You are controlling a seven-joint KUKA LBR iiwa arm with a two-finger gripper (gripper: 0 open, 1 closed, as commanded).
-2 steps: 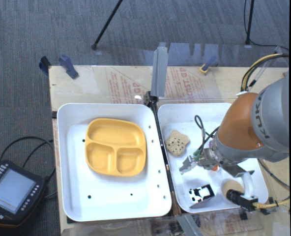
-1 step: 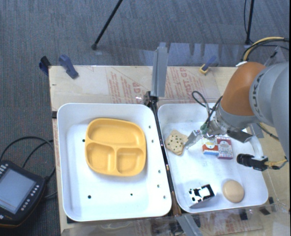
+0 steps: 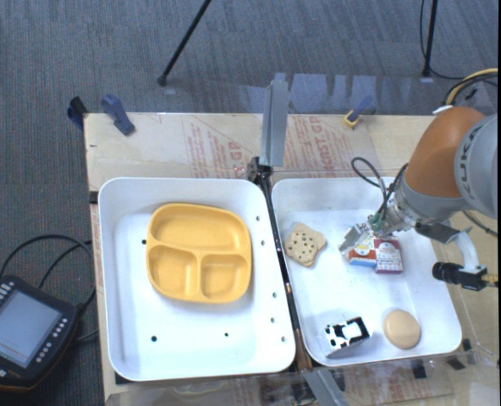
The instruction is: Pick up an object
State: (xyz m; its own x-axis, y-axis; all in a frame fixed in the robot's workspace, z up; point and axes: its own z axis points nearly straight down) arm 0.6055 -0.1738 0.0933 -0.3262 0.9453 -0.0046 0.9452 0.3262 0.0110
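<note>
A grey arm [image 3: 454,167] with an orange band reaches in from the right over the right bin [image 3: 318,194], its gripper [image 3: 371,229] lowered onto a small red-and-white carton [image 3: 380,255] lying near the bin's middle, toward the right wall. The gripper's tip sits at the carton's upper left corner, touching or just above it; whether it is spread or closed, or has any hold on the carton, cannot be made out from this angle.

Left of the carton, a tan cracker [image 3: 305,244] dotted with dark spots lies flat on the bin floor, well apart from it. Below the carton, near the bin's front wall, rest a black-and-white toy [image 3: 346,333] and, just right of that, a round beige bun [image 3: 402,328]. Neither touches the carton.

The left bin [image 3: 119,328], beside the carton's bin and across a dark divider, holds a yellow three-part plate [image 3: 200,252] lying flat in its upper half.

A black cable [image 3: 369,174] loops from the arm above the carton. Far left of the carton, on the grey carpet beside the bench, sits a handheld pendant [image 3: 18,332] with a screen.
</note>
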